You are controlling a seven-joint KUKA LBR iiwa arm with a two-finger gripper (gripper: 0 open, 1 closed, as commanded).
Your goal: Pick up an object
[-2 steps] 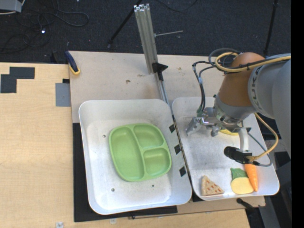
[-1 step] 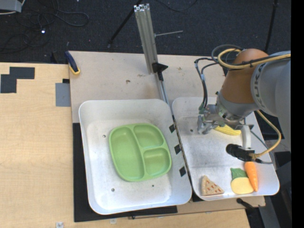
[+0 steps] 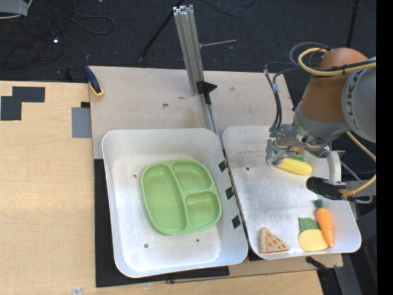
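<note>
A yellow corn cob (image 3: pixel 295 166) lies in the right bin (image 3: pixel 258 189), near its upper right. My gripper (image 3: pixel 284 153) hangs directly over the cob's left end, touching or almost touching it; the wrist hides where the two meet. At the bin's lower right lie an orange carrot (image 3: pixel 325 225), a yellow piece with a green top (image 3: pixel 312 238) and a triangular sandwich wedge (image 3: pixel 273 241), all well below the gripper.
The left bin (image 3: pixel 123 226) holds a green divided plate (image 3: pixel 182 195). A grey metal post (image 3: pixel 189 48) rises behind the bins. A black fitting with cables (image 3: pixel 325 187) sticks out beside the arm over the right bin's right side.
</note>
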